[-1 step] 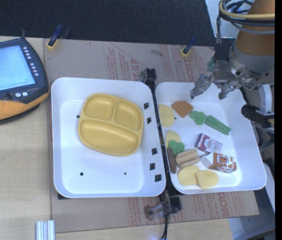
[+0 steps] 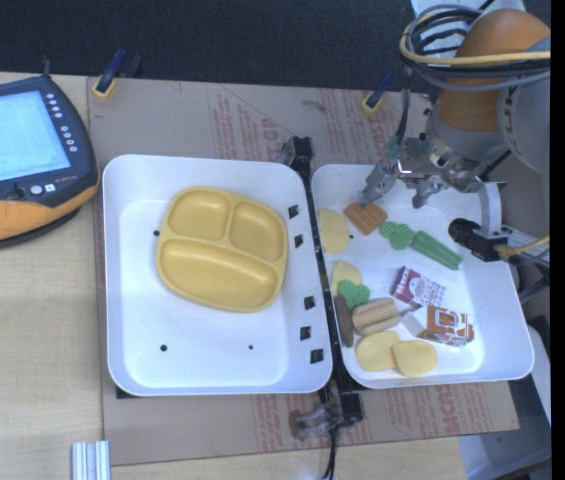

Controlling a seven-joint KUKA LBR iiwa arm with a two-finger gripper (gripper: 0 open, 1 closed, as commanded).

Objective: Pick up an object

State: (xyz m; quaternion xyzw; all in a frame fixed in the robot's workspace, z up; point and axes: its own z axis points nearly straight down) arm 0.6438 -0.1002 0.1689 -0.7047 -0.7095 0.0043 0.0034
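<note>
The gripper (image 2: 399, 181) is seen above the upper part of the right bin (image 2: 502, 278), its jaws spread apart and grasping nothing. A brown waffle-like piece (image 2: 365, 217) lies just below and left of the jaws, on the bin floor, not between them. A green toy vegetable (image 2: 421, 245) lies just right of the piece. In the left bin (image 2: 122, 268) 1 yellow divided tray (image 2: 224, 247) is seen. Both bins rest on the desk (image 2: 22, 348).

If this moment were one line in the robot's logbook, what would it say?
claw: above right bin, far end | nearest: brown waffle piece | held: nothing seen | yellow tray: left bin
</note>
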